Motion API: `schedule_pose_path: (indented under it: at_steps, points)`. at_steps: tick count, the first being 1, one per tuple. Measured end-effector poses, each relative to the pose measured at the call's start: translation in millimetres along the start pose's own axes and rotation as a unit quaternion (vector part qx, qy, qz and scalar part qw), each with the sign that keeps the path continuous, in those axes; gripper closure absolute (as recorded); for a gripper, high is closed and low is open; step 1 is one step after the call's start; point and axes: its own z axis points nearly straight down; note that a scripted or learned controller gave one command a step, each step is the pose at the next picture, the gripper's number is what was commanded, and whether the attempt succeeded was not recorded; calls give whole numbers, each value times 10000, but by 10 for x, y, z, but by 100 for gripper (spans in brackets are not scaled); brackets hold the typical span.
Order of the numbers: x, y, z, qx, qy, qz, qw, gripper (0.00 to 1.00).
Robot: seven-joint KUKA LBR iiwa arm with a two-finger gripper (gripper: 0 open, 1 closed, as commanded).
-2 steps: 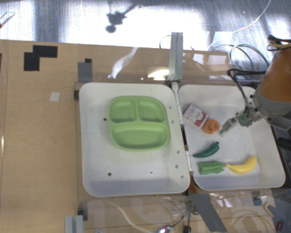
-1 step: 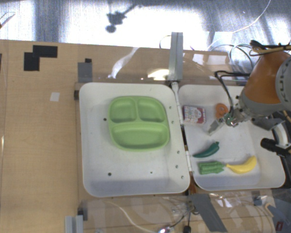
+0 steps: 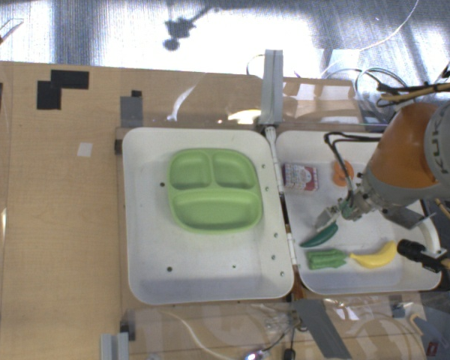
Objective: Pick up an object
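Gripper hung low in the right bin, its fingers too small and blurred to tell whether they were parted or closed. Just beneath its tip lay a dark green pepper. Nearby sat a green block, a banana, and a small packet. A green divided plate rested in the left bin.

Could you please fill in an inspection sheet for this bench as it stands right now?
Surface: wooden bench bearing left bin and right bin side by side.
Job's things: right bin holds dark green pepper, green block, banana, red-and-white packet, orange piece.
Clutter: green divided plate in left bin.
Grippers: gripper low over the pepper; grip unclear.
Cables: black cable over right bin; white cables behind.
Surroundings: grey floor.
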Motion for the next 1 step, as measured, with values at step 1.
schedule_pose_path:
  at_steps: [1]
  points:
    - [264,-43,5,-81,-71,-155,9998,0]
